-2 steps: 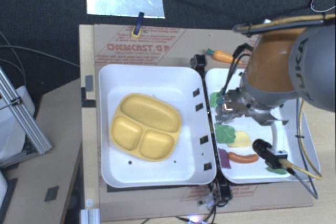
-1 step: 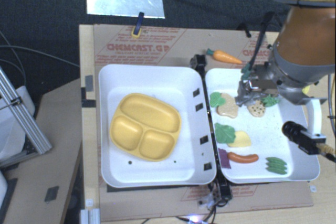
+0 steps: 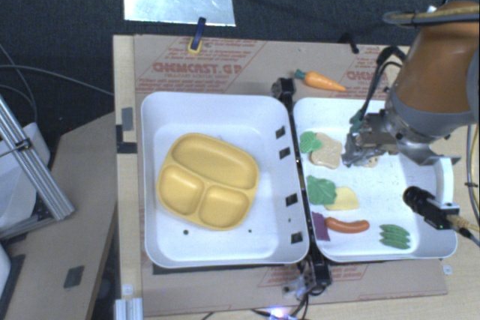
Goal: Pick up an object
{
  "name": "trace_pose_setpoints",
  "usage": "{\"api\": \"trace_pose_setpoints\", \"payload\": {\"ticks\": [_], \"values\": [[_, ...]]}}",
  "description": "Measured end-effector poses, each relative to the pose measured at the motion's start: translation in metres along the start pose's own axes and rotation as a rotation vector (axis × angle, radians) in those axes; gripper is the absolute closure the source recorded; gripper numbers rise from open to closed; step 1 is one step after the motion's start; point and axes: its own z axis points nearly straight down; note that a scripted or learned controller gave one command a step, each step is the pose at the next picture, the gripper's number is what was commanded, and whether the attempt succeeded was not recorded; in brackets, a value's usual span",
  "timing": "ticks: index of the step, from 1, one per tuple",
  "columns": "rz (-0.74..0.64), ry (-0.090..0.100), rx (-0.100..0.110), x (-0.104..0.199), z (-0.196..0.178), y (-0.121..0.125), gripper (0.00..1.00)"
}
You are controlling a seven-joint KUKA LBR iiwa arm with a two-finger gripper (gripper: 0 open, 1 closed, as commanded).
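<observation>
- Your claw [image 3: 360, 154] hangs low in the right bin [image 3: 427, 247], just beside the tan bread slice [image 3: 327, 154].
- You can't tell whether it's open or closed; it looks blurred.
- The yellow tray [image 3: 208, 180] sits in the left bin [image 3: 161, 236].

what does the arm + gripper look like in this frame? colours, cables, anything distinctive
The arm is bulky and rounded: a wide orange band over a grey wrist section. The gripper below it is a compact dark grey metal assembly. Thin black cables loop from the wrist down to the gripper. No lettering or markings are legible on either.
</observation>
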Motion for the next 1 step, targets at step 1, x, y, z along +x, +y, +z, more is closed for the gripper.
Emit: {"api": "trace_pose_setpoints", "payload": {"ticks": [1], "values": [[-0.011,0.003,0.000,0.0502,0.0601,-0.0171,1.00]]}}
